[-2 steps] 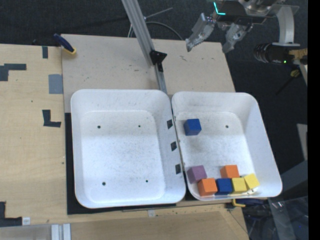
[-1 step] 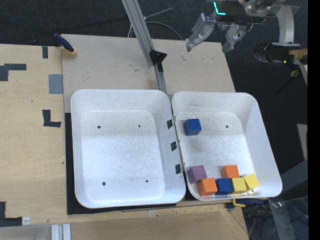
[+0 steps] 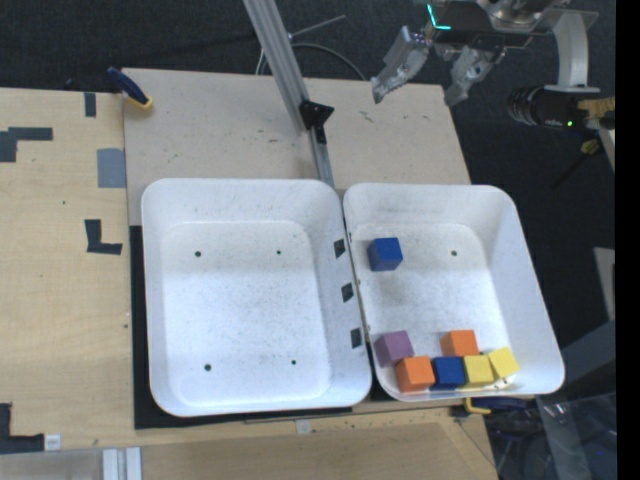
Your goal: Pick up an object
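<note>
The two-finger metal tool [image 3: 432, 76] is seen raised high above the far edge of the pale wooden worktop [image 3: 220, 128], its fingers spread apart with nothing between them. No object has been grasped yet, so the approach step is judged to be in hand. The candidates are found in the right shallow white plastic bin [image 3: 500, 218]: a small blue cube [image 3: 385, 253] stands alone near the middle, well apart from a cluster at the near wall, where a purple cube [image 3: 393, 346], two orange cubes [image 3: 414, 372] [image 3: 459, 342], a second blue cube [image 3: 449, 370] and two yellow cubes [image 3: 479, 369] [image 3: 503, 361] are packed close together. The blocks appear matte and hard-edged; the bin floors are speckled. The lone blue cube is judged the easiest target, since finger room is left on all sides; a descent centred over it would be called for.
</note>
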### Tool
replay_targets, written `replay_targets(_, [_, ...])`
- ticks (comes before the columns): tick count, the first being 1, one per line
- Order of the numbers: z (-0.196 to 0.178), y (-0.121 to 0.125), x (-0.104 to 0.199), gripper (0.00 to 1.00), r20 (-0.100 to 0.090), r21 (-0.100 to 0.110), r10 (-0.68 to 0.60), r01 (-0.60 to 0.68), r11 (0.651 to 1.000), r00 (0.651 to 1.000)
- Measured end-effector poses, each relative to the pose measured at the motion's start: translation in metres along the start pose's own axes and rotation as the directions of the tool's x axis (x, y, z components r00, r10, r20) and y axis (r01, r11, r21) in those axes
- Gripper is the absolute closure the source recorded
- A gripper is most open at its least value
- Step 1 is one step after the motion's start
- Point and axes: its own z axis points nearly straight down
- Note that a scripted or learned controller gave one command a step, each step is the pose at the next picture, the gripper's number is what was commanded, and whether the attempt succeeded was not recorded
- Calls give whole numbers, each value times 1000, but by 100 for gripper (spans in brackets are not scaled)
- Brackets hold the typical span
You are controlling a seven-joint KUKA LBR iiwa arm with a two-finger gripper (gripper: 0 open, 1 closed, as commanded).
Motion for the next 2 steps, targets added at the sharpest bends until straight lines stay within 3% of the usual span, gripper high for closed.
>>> replay_targets(2, [0,0,0,0,0,0,0,0,1000,1000])
